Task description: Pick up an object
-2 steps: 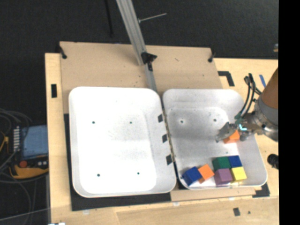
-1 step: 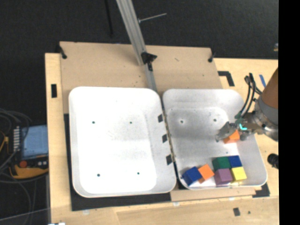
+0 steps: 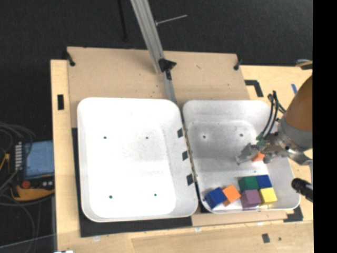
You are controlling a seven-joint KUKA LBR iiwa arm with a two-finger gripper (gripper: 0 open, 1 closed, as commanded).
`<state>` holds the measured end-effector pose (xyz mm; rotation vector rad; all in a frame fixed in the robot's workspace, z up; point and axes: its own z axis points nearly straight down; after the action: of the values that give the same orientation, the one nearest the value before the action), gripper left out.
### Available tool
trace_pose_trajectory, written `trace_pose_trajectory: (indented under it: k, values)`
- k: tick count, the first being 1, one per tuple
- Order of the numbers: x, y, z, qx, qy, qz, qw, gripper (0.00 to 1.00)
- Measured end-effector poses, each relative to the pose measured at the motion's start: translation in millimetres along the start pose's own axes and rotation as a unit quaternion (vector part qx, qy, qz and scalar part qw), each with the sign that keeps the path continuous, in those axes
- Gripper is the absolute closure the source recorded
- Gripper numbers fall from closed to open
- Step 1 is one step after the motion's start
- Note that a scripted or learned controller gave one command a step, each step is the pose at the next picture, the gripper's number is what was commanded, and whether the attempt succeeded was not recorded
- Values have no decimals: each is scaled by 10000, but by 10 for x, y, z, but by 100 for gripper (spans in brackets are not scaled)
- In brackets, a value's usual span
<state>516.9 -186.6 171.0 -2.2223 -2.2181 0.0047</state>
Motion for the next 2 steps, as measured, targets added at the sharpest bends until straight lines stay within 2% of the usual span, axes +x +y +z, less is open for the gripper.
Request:
trace_pose_trajectory:
  k: [1, 2]
  values:
    - [84, -3, 579, 4, 3, 3, 10000, 0]
    - [67, 7, 730, -25, -8, 7, 10000, 0]
